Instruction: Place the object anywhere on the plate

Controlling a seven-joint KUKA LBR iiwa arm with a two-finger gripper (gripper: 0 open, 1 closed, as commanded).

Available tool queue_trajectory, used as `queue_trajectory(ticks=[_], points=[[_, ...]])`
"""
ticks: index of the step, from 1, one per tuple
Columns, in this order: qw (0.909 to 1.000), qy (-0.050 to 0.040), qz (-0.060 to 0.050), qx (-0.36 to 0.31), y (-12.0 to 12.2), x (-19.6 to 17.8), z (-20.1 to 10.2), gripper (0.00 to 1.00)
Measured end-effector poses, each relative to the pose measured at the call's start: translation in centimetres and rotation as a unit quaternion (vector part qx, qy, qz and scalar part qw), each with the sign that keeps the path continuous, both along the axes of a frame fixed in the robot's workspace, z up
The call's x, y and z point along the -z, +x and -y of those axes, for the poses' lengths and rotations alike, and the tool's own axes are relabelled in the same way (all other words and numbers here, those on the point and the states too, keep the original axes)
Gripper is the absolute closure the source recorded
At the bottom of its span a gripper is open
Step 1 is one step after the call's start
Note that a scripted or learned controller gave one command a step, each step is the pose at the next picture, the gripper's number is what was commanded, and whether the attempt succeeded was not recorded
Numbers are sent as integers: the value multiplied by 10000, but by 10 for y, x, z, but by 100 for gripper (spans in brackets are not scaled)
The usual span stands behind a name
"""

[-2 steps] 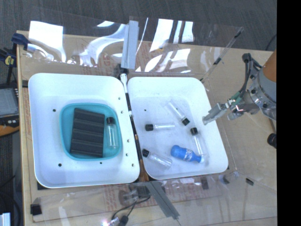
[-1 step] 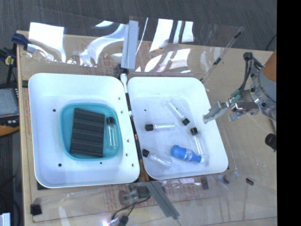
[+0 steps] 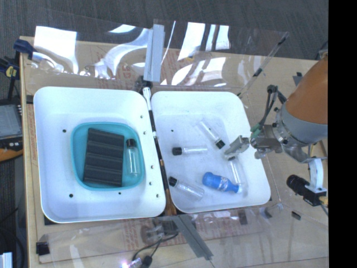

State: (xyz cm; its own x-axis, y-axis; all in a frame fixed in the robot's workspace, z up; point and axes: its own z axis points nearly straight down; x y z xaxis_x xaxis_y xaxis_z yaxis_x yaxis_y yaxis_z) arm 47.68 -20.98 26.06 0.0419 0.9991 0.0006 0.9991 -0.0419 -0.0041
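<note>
A teal plate (image 3: 79,138) lies in the left bin (image 3: 50,110). On it rest a dark ridged block (image 3: 104,157) and a clear vial (image 3: 132,158) with a black cap, along the plate's right side. The right bin (image 3: 184,108) holds several clear black-capped vials (image 3: 191,149) and a blue bottle (image 3: 219,182). My gripper (image 3: 236,147) hangs low over the right part of the right bin, just above another clear vial (image 3: 235,173) and beside the cap end of a slanted vial (image 3: 210,132). I see nothing plainly held in it.
The arm's grey wrist and orange band (image 3: 309,102) fill the right side past the bin wall. A raised divider (image 3: 152,133) separates the two bins. Clear plastic sheeting and a metal bar (image 3: 154,52) lie behind the bins.
</note>
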Motion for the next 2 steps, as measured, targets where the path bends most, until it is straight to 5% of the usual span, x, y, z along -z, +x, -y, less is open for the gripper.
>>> queue_trajectory(ticks=[1,2], points=[[9991,-5,16,418,2,-83,-4,0],[9964,-3,0,853,0,-33,-32,0]])
